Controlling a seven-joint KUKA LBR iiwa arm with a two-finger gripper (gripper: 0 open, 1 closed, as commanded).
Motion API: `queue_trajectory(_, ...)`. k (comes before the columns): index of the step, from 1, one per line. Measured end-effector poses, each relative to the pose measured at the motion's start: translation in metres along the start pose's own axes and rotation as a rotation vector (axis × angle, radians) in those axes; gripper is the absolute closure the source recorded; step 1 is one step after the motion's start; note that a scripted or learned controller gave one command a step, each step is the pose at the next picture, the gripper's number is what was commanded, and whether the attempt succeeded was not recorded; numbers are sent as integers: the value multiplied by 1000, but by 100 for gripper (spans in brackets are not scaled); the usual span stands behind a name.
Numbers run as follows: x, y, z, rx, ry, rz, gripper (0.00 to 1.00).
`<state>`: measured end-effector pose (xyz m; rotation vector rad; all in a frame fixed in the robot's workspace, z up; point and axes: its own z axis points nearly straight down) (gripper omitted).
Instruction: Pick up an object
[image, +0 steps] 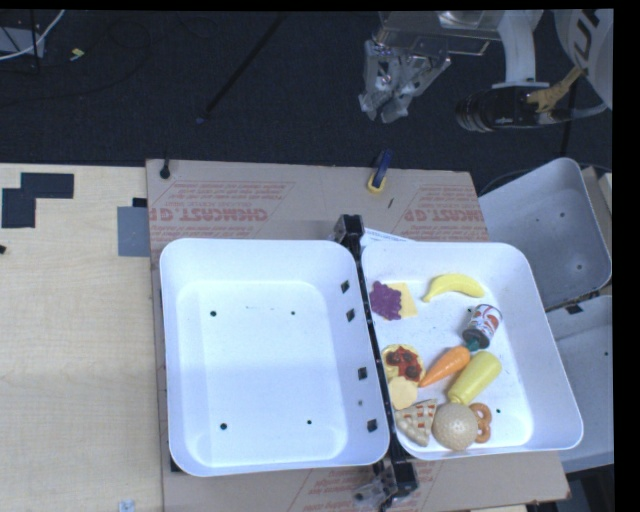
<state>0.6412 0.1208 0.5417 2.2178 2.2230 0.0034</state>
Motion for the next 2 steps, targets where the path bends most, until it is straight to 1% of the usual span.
queue_trajectory(1, 58, -2, 237, 15, -3, -1, 100)
queue_trajectory(2, 83, 1, 101, -7, 3, -2, 100)
